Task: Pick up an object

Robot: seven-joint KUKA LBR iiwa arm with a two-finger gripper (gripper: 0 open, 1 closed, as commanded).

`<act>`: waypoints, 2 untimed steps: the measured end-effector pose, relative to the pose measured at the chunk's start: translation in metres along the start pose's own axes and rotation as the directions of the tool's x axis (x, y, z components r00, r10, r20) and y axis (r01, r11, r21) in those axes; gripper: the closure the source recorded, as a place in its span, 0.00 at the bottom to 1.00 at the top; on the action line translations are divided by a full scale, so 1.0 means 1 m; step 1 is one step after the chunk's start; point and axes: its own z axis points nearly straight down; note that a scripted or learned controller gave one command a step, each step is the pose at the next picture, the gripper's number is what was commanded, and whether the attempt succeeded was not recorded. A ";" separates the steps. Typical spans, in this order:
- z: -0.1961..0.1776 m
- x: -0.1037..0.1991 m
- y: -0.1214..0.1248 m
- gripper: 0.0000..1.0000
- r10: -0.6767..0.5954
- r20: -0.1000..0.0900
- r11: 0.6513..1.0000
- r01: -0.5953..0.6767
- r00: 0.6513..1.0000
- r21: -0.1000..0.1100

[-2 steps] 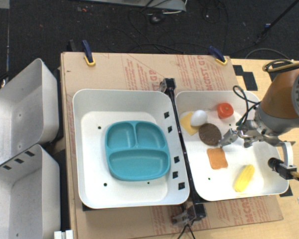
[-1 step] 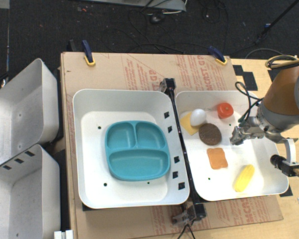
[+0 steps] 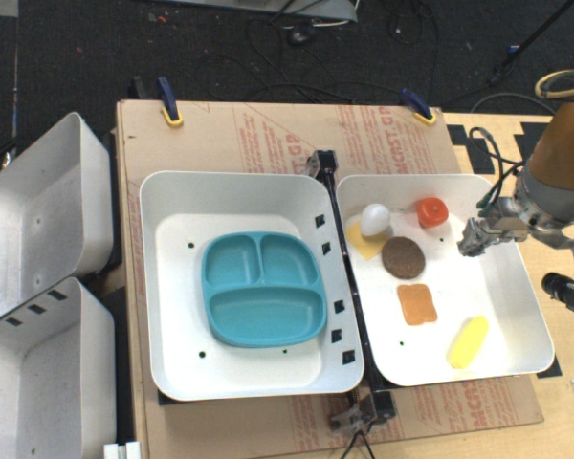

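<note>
Bench top: brown printed cardboard sheet (image 3: 268, 127), held at its 12 o'clock edge by two blue-and-yellow clamps (image 3: 169, 101). Directly on it, side by side and touching: left white bin (image 3: 167, 285) toward 9 o'clock, right white bin (image 3: 517, 295) toward 3 o'clock.

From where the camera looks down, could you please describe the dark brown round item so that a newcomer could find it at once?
Look at the right-hand white bin, the one nearest the gripper. Near the bin's middle, the brown disc lies between a white egg-shaped piece above and an orange square slice below. It is the only dark, flat, round item there.
</note>
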 end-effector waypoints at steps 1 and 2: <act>-0.062 -0.003 -0.004 1.00 0.000 0.000 1.000 0.000 1.000 0.001; -0.086 -0.003 -0.002 1.00 0.000 -0.001 1.000 0.000 1.000 0.002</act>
